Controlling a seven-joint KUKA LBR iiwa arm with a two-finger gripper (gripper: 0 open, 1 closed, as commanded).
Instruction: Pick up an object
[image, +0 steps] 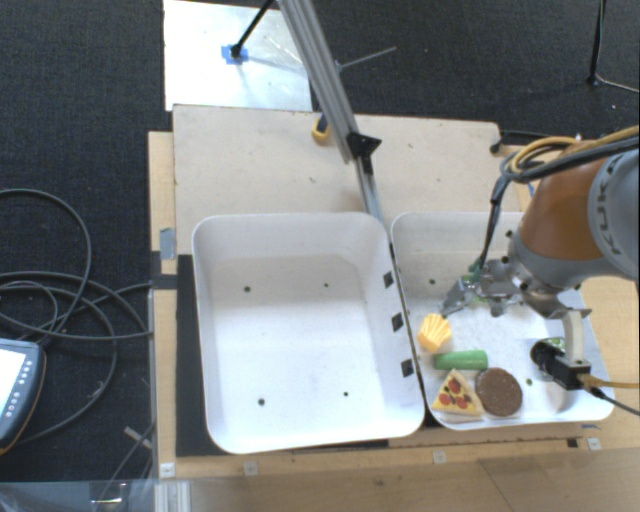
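Gripper (462, 297) hangs over the right bin (430, 235), fingers spread and holding nothing; you want it centred above the yellow piece (434, 331) near the bin's left wall before descending.

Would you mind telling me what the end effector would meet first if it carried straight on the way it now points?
The end effector points down-left in the right bin. Going on that way, it would probably meet the yellow toy first, though its height above the bin is unclear from this view.
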